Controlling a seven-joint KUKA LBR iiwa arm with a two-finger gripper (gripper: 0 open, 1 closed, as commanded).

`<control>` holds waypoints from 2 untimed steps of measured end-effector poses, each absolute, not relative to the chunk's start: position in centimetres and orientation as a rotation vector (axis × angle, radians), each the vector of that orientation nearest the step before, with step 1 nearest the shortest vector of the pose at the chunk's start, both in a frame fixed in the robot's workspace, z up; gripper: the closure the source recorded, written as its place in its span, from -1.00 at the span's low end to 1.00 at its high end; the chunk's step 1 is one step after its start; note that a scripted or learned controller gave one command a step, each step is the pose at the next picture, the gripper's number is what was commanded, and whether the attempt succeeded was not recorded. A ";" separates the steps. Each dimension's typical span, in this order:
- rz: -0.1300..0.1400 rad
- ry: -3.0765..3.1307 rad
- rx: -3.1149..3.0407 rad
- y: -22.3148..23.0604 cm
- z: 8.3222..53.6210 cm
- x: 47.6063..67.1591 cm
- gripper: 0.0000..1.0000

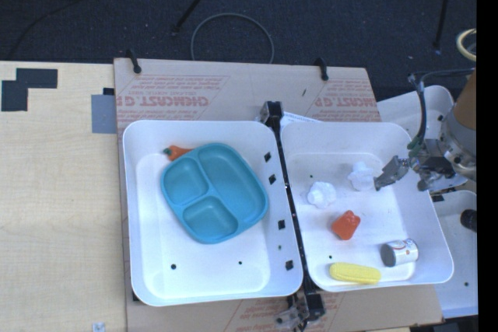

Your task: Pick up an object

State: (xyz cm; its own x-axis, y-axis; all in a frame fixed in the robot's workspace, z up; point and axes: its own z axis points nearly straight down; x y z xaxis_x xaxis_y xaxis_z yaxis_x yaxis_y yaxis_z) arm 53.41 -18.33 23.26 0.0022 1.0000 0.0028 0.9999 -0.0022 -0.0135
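Look at the tool first: it sits over the right edge of the right bin, at the end of the grey arm that comes in from the right. Two dark fingers point leftward and stand spread apart — the tool is released, with nothing between them and nothing touching them.

Just left of the fingertips you see a small crumpled white piece, near but apart from the tool. Further left lies a second white crumpled piece. Below and left of the tool sits a small red object on the bin floor. Straight below the tool, near the bin's front wall, a small silver can lies on its side, and just beside it, to its lower left, lies a yellow corn cob.

Well to the left of the tool, past the dark divider between the bins, the left bin holds a blue divided plate — three compartments, lying flat. An orange item peeks out from under the plate's far left edge; you cannot tell what it is. Both bins rest on a cardboard sheet on the worktop.
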 end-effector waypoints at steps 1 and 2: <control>0.001 -2.221 -2.221 -18.4 23.9 53.7 -1.00; 0.006 -2.217 -2.216 -18.3 19.6 53.6 -1.00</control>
State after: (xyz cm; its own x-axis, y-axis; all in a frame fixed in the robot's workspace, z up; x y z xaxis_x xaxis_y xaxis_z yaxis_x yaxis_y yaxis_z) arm 53.64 -18.27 19.56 -0.0004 1.0000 0.0023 1.0000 0.0004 -0.0072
